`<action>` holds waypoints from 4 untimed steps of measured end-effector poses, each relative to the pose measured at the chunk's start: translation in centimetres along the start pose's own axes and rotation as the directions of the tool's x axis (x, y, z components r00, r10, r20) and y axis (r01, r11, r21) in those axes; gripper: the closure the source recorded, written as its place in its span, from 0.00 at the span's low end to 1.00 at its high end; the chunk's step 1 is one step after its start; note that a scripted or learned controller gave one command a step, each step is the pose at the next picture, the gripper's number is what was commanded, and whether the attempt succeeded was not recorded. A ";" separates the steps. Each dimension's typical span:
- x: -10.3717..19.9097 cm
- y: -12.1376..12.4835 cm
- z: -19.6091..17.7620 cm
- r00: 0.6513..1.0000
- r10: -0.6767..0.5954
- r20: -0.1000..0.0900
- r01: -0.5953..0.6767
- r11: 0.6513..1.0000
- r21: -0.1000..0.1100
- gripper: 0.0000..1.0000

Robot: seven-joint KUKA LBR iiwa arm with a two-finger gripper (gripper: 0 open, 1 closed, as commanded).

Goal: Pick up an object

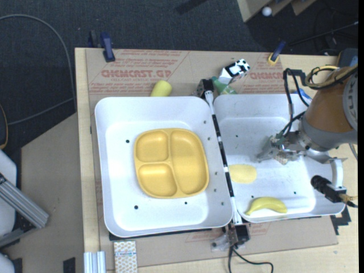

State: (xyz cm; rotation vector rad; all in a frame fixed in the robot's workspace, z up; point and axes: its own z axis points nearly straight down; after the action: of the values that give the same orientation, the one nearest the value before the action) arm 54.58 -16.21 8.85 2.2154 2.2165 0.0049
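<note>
1. A yellow banana (266, 206) is seen lying at the right bin's (296, 108) near edge, untouched.
2. Just beyond it, a pale yellow disc (243, 173) lies beside the divider, likewise free for picking.
3. The end effector (274, 151) is lowered above the right bin's floor (near the disc, apart from it); its state cannot be told.
4. A yellow divided plate (170, 162) is set in the left bin (114, 118).

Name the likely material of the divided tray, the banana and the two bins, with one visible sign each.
Tray: probably moulded plastic, smooth yellow with soft sheen.
Banana: looks like a plastic toy, uniformly yellow; uncertain.
Bins: thin white plastic, glossy, rounded rims.
</note>
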 end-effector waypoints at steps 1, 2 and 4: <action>-5.0 6.5 0.3 1.000 -0.002 -0.004 0.002 1.000 0.006 0.00; -5.1 6.5 -0.7 1.000 -0.002 -0.002 0.002 1.000 0.005 1.00; 3.3 11.1 -3.4 1.000 -0.002 -0.004 0.002 1.000 0.009 1.00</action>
State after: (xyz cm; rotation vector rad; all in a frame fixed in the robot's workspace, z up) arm 65.67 -12.88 12.35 2.2203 2.2249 -0.0008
